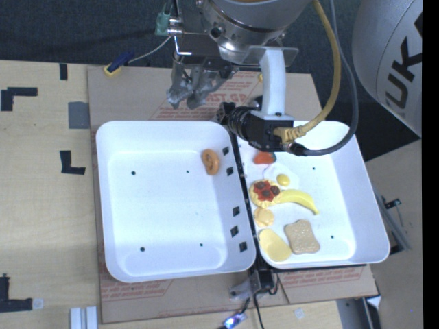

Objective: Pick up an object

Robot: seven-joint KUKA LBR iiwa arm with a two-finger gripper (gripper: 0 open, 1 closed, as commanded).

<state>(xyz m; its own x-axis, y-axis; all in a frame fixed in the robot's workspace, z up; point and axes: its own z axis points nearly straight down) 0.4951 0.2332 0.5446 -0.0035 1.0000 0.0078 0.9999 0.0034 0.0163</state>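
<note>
My gripper point(186, 100) hangs over the cardboard just beyond the far rim of the left bin point(116, 204). Its fingers look slightly apart with nothing between them. A small orange-brown pastry point(210, 161) lies alone in the left bin, near its right wall. The right bin point(357, 204) holds toy food: a red-orange piece point(264, 158), a fried egg point(283, 180), a round piece with red topping point(265, 192), a banana point(299, 199), a small tan lump point(264, 216), a pale yellow disc point(276, 246) and a bread slice point(302, 236).
The arm's wide grey body fills the top of the view. A white tube point(274, 81) and a black fitting with a yellow cable point(264, 130) hang over the divide between the bins. A blue and yellow item point(119, 62) lies on the bench at the back left.
</note>
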